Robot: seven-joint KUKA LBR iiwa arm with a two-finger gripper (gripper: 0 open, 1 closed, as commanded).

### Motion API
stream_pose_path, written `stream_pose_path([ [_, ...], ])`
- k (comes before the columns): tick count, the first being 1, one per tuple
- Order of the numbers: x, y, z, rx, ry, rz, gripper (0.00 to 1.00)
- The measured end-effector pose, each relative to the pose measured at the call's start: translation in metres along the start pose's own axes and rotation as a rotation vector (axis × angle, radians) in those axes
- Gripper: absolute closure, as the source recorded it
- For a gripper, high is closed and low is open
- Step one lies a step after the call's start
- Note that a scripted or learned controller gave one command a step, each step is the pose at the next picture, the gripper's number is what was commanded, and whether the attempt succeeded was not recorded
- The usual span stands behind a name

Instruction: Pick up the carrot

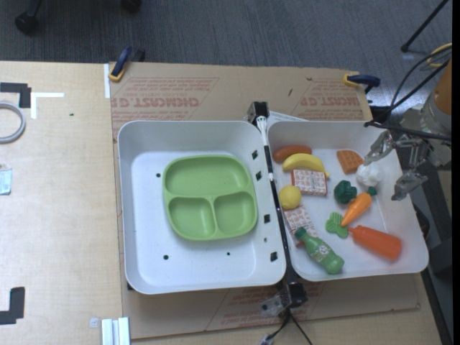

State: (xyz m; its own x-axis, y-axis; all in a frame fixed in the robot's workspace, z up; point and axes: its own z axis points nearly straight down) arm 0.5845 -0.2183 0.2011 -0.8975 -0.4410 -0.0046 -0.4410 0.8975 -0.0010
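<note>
Right bin [410, 264]: carrot [353, 212] left of gripper [393, 165].

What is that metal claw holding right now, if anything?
Nothing. The gripper hangs open over the right bin, its fingers bare. The carrot lies loose in the bin, to the gripper's left in the picture.

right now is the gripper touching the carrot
Apart. The camera view shows bare white bin floor between the open gripper and the carrot, which lies lower left of it.
</note>
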Motion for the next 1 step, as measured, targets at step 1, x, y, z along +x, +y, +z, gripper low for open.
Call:
stream_pose_path([
  [1, -0.0163, 0.0387, 0.1041, -0.001, 0.001, -0.149, 0.00],
])
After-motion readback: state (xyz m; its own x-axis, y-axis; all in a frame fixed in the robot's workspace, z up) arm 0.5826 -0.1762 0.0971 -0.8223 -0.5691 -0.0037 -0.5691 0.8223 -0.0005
